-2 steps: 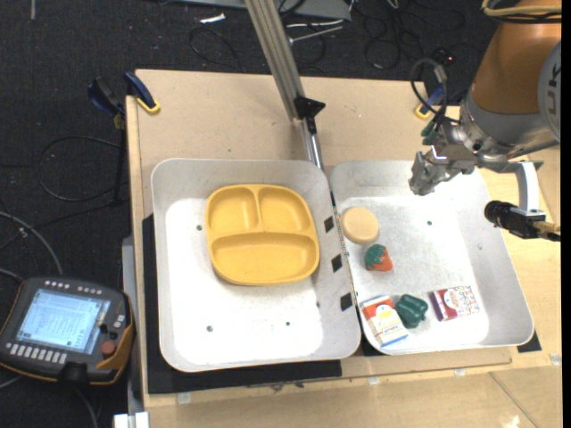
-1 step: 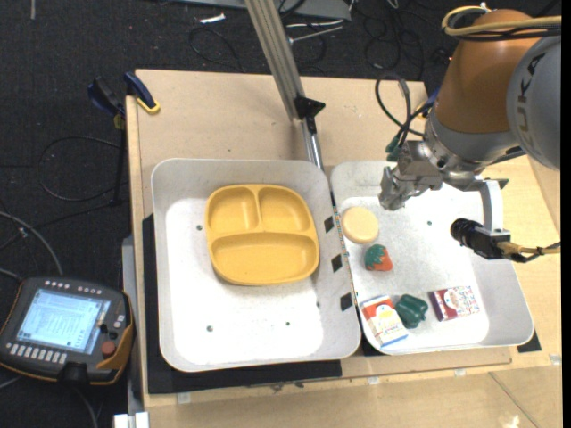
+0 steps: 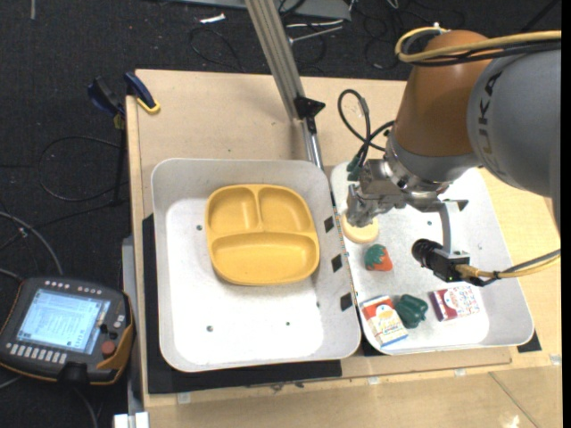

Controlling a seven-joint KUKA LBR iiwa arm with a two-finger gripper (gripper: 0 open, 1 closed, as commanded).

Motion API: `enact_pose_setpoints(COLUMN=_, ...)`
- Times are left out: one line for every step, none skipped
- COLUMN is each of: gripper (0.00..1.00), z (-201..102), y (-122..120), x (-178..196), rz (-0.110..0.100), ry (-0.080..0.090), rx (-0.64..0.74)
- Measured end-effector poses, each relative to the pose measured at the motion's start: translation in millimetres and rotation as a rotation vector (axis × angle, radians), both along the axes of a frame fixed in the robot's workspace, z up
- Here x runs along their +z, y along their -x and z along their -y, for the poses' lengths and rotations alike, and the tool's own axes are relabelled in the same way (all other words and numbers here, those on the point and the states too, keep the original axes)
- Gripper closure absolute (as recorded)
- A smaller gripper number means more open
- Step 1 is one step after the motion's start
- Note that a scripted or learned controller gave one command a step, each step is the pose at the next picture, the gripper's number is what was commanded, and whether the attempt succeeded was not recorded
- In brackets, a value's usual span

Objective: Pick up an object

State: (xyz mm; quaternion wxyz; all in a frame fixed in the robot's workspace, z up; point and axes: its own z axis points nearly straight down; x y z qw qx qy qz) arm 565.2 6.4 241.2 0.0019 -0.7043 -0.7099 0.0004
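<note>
My gripper (image 3: 360,216) reaches down into the right bin (image 3: 508,283) near its left wall, right over a pale cream round object (image 3: 360,232). The arm's wrist hides most of that object and the fingertips. Just below it lies a red strawberry toy (image 3: 380,258) with a green top. Further forward sit a small orange-and-white carton (image 3: 385,320), a dark green object (image 3: 412,308) and a red-and-white packet (image 3: 457,303).
The left bin (image 3: 178,328) holds a yellow divided plate (image 3: 262,234). A black camera unit (image 3: 439,259) hangs off the wrist over the right bin. A metal pole (image 3: 277,43) slants up from between the bins. A teach pendant (image 3: 62,326) lies on the floor at left.
</note>
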Motion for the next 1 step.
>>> enact_pose_setpoints(gripper=1.00, z=-50.1, y=7.6, x=4.1, rz=0.002, ry=0.000, rx=0.000)
